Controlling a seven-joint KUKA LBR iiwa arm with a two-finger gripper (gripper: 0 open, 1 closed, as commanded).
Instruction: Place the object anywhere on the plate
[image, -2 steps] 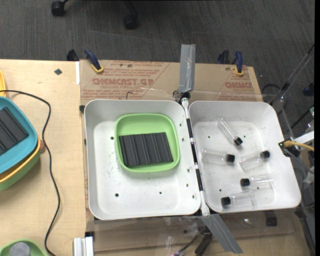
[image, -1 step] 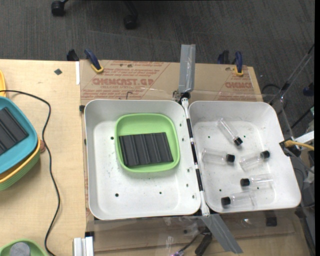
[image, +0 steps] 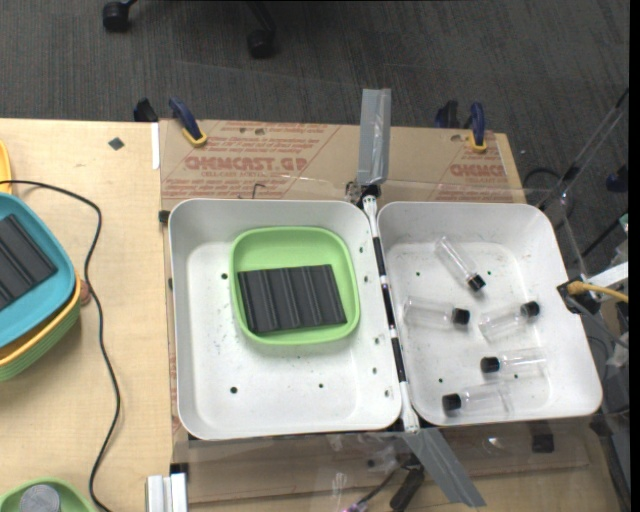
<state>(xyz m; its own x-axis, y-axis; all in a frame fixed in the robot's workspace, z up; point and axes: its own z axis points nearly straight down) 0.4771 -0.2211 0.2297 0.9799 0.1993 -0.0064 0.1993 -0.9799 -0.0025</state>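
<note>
Nothing has been picked up yet, by the look of it. The green plate (image: 294, 287) sits in the left bin (image: 200, 330), toward its far half, carrying only a dark ribbed mat (image: 292, 298) across its middle. All the candidates for moving are in the right bin (image: 560, 250): five small clear vials with black caps, lying on their sides.

One vial (image: 459, 264) lies at the far side, slanting with its cap toward the near right. A second vial (image: 436, 315) rests near the bin's middle left, and a third vial (image: 508, 318) just to its right. A fourth vial (image: 512, 362) lies nearer, and a fifth vial (image: 474, 401) sits close to the near wall. They are well apart from one another, so any of them looks reachable without nudging a neighbour.

I judge the task to be at its very start: the next move calls for the arm to come in over the right bin, settle on one vial, and close across its narrow body, not along its length. The vials are transparent and round, so they would likely roll or slip if caught off centre. As for the end effector, I cannot tell its state from where I stand.
</note>
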